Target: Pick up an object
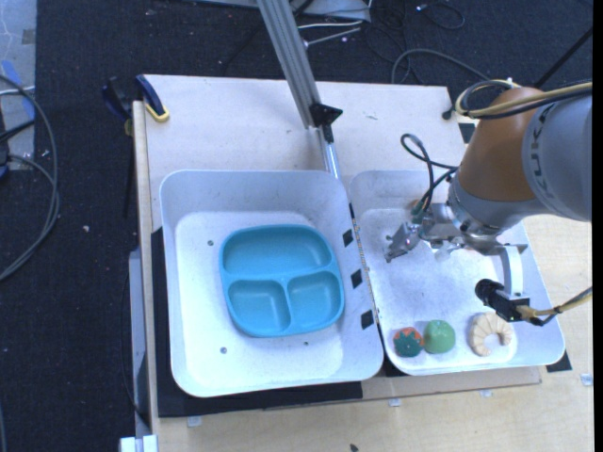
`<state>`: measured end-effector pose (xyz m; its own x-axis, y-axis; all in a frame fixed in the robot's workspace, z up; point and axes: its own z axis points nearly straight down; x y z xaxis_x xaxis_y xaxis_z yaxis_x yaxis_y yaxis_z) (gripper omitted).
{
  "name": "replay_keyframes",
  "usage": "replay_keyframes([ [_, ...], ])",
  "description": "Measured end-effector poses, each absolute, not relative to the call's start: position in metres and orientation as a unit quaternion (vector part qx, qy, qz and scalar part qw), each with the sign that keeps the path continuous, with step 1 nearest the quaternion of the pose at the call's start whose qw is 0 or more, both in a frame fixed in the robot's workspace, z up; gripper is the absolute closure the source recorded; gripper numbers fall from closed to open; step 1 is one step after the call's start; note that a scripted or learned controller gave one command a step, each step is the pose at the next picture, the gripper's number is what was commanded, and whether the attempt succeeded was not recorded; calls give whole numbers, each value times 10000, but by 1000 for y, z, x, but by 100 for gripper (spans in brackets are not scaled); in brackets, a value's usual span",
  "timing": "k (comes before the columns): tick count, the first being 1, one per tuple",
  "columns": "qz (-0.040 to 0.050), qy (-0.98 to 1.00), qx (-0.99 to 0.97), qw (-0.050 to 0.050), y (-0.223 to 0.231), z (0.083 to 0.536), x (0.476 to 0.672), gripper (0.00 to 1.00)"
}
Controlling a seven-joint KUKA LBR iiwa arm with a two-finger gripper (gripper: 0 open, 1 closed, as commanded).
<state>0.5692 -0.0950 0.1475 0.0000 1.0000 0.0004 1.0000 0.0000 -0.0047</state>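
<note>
Three small things lie in a row at the near edge of the right bin (377, 196): a red and teal ball (407, 342), a green ball (439, 336) touching it, and a pale croissant (491, 333) just beside that. We see the gripper (400, 242) over bare floor in the bin's far left part, well apart from all three. We cannot tell how it stands, open or closed, and we see nothing in it. The left bin (188, 252) bears a blue tray (281, 279), which we would leave alone. To do this well, we judge the croissant the safest choice, since it stands a little apart. We should centre above it, align across its narrow width, and descend straight, minding the bin's near wall
</note>
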Motion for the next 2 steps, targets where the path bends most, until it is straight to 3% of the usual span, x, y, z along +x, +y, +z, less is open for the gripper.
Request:
replay_keyframes([
  [1, 13, -7069, -7073, 15, -94, 94, 568, 0],
  [2, -2, -7065, -7077, -2, -94, 107, 570, 100],
])
